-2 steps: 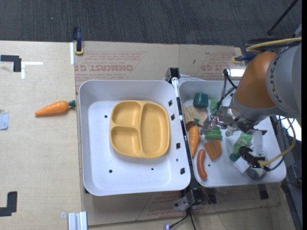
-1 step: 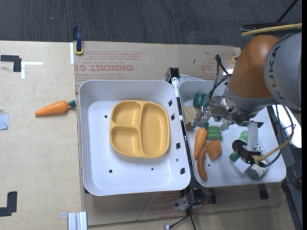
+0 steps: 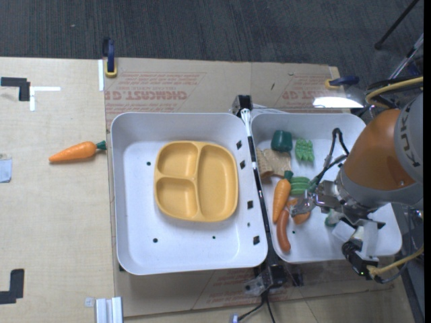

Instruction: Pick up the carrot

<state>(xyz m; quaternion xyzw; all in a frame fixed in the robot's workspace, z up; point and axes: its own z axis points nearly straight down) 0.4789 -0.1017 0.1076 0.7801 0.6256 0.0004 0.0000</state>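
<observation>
A carrot (image 3: 281, 194) with a green top lies lengthwise at the left side of the right bin (image 3: 384, 247), its tip pointing toward the front. My gripper (image 3: 306, 204) hangs low just right of it, over a small orange piece (image 3: 301, 214) and close to a green leafy toy (image 3: 300, 184). The grey and orange arm (image 3: 377, 160) covers the right half of that bin. A second carrot (image 3: 75, 152) lies on the bare bench far to the left, outside both bins.
A red sausage (image 3: 283, 231) lies in front of the carrot. A bread slice (image 3: 271, 161), a dark green block (image 3: 281, 140) and a light green toy (image 3: 304, 150) sit behind it. The left bin (image 3: 135, 234) holds a yellow divided plate (image 3: 197, 180).
</observation>
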